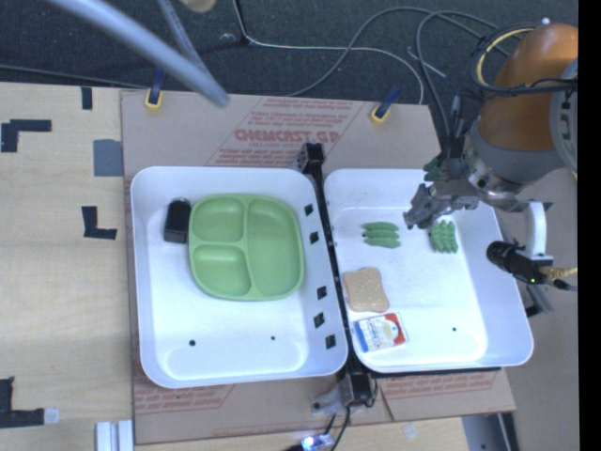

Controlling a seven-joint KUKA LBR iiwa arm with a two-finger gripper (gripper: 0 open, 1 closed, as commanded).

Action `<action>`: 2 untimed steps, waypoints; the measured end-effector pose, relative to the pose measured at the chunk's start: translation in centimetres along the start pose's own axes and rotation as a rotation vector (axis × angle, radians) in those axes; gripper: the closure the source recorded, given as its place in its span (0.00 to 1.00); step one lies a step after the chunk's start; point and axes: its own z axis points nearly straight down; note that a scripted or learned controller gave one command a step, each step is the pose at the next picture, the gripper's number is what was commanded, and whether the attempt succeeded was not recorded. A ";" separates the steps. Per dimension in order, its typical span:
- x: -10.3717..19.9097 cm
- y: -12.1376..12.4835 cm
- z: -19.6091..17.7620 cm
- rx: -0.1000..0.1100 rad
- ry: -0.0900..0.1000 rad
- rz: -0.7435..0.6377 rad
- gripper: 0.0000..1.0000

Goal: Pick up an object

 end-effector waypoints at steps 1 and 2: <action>5.1 -1.1 1.8 0.007 0.002 -0.004 1.00; 10.3 -4.0 3.0 0.008 0.002 -0.004 1.00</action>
